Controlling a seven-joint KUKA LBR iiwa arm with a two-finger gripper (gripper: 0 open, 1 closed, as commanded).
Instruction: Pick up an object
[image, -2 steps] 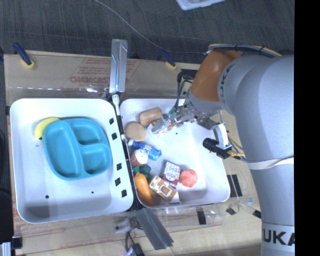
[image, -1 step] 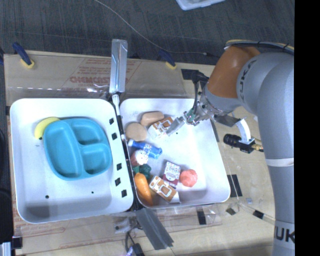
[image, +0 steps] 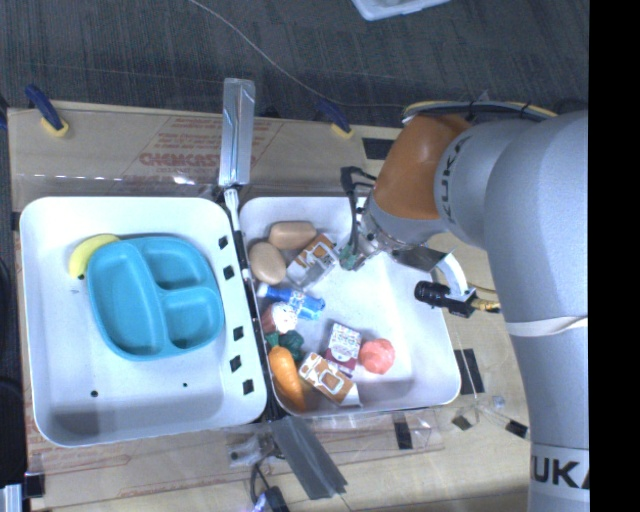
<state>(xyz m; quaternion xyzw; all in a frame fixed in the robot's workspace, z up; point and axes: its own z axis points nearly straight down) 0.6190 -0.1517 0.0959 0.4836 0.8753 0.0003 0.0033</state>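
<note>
The right bin (image: 425, 370) holds several small items. Two tan bread-like pieces (image: 292, 234) (image: 266, 262) lie at its upper left beside a small brown-and-white carton (image: 313, 258). Below them are a blue bottle (image: 298, 300), a red-and-white pack (image: 343, 345), a pink ball (image: 377, 355), an orange carrot (image: 285, 375) and another small carton (image: 328, 378). My gripper (image: 351, 257) reaches down into the bin's upper middle, its tip just right of the brown-and-white carton. I see nothing between its fingers from this angle.
The left bin (image: 50, 330) carries a blue divided tray (image: 155, 295) with a yellow banana (image: 88, 250) tucked at its upper left. A metal bar (image: 236, 130) stands above the divider between the bins. My arm's grey body (image: 520, 200) covers the right bin's right side.
</note>
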